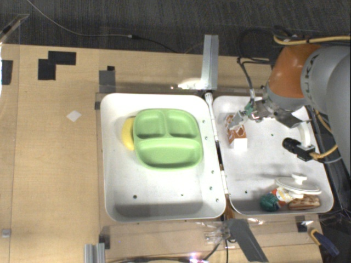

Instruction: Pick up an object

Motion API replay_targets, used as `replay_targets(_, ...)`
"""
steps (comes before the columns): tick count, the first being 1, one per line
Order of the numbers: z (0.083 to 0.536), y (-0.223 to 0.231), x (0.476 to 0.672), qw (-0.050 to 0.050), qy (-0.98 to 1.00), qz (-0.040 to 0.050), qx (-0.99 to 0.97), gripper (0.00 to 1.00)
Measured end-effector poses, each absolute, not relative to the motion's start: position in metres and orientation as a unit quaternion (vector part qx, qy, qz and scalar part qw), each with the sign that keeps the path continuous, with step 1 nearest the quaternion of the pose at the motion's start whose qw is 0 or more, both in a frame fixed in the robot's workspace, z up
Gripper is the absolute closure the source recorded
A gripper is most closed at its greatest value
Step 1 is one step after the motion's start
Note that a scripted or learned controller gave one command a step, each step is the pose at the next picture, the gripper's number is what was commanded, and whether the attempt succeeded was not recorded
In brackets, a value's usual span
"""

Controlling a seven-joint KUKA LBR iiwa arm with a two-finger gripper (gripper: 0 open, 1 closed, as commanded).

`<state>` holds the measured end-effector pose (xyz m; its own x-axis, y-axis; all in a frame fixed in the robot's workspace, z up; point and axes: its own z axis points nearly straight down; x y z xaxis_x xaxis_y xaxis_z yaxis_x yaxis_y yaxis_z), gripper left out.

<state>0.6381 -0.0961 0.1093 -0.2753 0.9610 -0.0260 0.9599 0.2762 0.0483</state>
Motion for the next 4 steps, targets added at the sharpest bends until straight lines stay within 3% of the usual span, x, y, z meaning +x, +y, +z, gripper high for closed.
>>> replay_targets(2,0.109,-0.098,0.645,0.023,0.834,0.0103,0.551,0.0)
replay_targets(3,0.11,-0.099,0.632,0.027,0.853,0.0134,0.521,0.0)
replay_targets(4,0.208,-0.109,0.67,0.005,0.876,0.0021,0.482,0.0)
